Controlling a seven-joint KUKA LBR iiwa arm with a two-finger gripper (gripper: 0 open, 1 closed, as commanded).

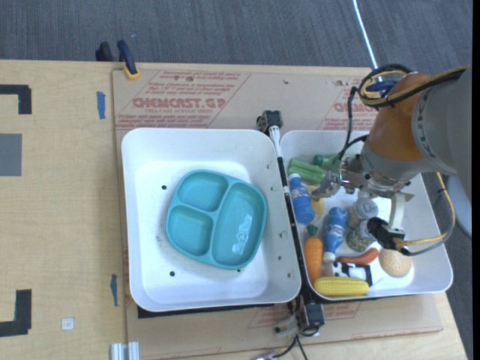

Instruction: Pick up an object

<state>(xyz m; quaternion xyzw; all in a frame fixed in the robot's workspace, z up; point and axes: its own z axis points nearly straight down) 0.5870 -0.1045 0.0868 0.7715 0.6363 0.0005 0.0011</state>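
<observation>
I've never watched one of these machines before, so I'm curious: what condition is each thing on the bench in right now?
Teal divided plate: right side up, flat in the left bin, its compartments bare.
Toy corn cob: lying on its side at the near edge of the right bin.
Toy carrot: lying down beside the corn.
Blue bottles: lying on their sides.
Gripper: lowered over the toys in the right bin.

1 fixed camera, mounted above the bench [60,201], angled downward at medium range over 2 white bins [142,201], arm [420,118] entering from frame right.
</observation>
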